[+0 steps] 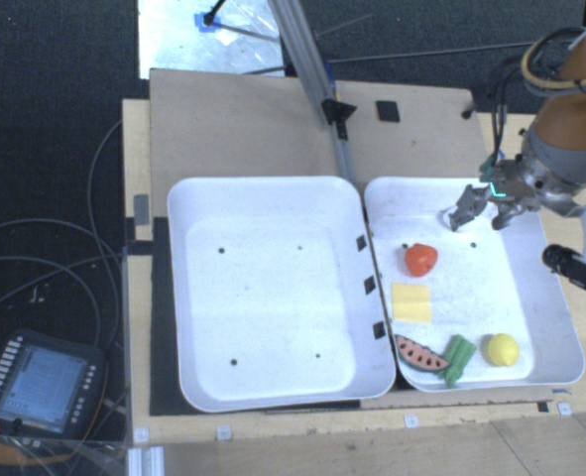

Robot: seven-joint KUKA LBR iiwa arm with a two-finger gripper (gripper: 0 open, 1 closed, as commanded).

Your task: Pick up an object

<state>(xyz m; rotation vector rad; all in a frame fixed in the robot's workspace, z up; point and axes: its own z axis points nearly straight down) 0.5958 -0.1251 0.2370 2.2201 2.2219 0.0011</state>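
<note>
Gripper (pixel 482 209): you see its two fingers spread apart with nothing between them, hanging over the far part of the right bin (pixel 545 286).
Nearest object: the red tomato (pixel 420 258) — just to the camera's lower left of the gripper, round, so no long axis to match.
Other choices: yellow block (pixel 411 302), watermelon slice (pixel 419 354), green piece (pixel 457 358), lemon (pixel 502 349) — all nearer the front rim.

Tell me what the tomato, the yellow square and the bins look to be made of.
Tomato: likely plastic toy, smooth with a slight shine. Yellow square: flat, matte, perhaps foam or soft plastic like a toy cheese slice; unclear. Right bin and left bin: white molded plastic, with rounded rims and a dull sheen.
</note>
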